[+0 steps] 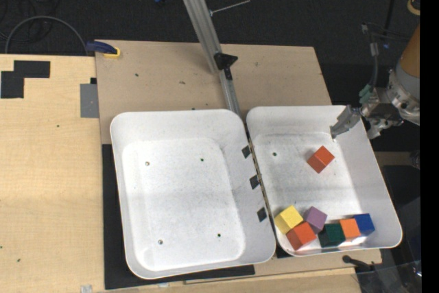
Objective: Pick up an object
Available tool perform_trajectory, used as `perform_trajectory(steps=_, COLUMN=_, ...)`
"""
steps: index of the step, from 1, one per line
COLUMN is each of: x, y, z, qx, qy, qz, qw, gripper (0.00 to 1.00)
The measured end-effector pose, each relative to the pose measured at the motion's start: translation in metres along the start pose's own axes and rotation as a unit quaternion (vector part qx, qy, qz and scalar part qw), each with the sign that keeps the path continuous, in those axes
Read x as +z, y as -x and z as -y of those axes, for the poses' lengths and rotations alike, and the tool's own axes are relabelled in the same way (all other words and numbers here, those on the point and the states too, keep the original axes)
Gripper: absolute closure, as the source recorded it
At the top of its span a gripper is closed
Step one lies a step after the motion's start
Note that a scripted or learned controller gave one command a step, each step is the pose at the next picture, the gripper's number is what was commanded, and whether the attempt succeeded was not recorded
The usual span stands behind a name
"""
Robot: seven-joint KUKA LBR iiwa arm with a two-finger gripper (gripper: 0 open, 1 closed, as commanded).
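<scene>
Fingers: gripper (357, 119) hanging over the far right corner of the right bin (370, 154); nothing between them; open or shut, cannot tell at this angle.

Nearest target: red-orange cube (320, 159), alone on bare floor in the far half of the right bin, well apart from the walls; likely the easiest pick, with room on every side.

Cluster: yellow cube (289, 217), purple cube (315, 217), red cube (300, 235), green cube (332, 235), orange cube (350, 227) and blue cube (364, 223), packed along the near edge; probably poor clearance there.

Left bin (130, 130): beside the right one on the counter (164, 72), no cubes seen inside.

Progress: nothing lifted yet.
</scene>
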State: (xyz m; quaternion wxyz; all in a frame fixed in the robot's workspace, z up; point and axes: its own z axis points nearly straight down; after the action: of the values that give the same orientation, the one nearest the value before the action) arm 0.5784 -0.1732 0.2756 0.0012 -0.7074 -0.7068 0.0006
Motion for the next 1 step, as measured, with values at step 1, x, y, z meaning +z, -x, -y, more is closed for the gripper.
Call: perform_trajectory(steps=1, x=-0.0416, y=0.0275, z=0.0257, qx=0.001, qy=0.002, qz=0.001, qw=1.0, gripper=0.0)
